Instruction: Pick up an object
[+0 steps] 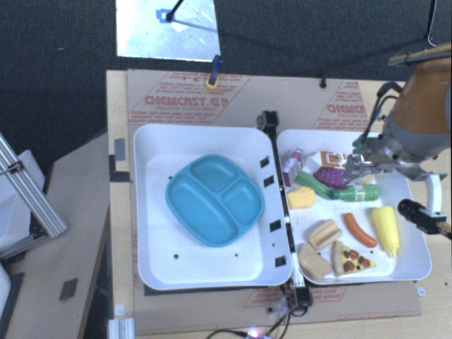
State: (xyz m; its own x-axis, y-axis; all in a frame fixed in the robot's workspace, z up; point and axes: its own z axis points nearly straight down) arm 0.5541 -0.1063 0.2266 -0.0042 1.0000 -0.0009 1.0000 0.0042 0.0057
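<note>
The gripper [355, 165] hangs low in the right bin [424, 260], just above the purple toy [330, 177] and green bottle [353, 192]; how its grip stands cannot be told. Nearby lie toy foods (hot dog [360, 230], pizza slice [352, 260]). The left bin [152, 189] holds a blue tray [214, 199].

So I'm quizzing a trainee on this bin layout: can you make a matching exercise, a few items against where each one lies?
Items:
1. blue tray
2. yellow bottle
3. pizza slice
4. pink bottle

Places:
A. right bin, upper left corner
B. right bin, near the front edge
C. left bin, middle
D. right bin, right side

Pairs: 1-C, 2-D, 3-B, 4-A
</note>
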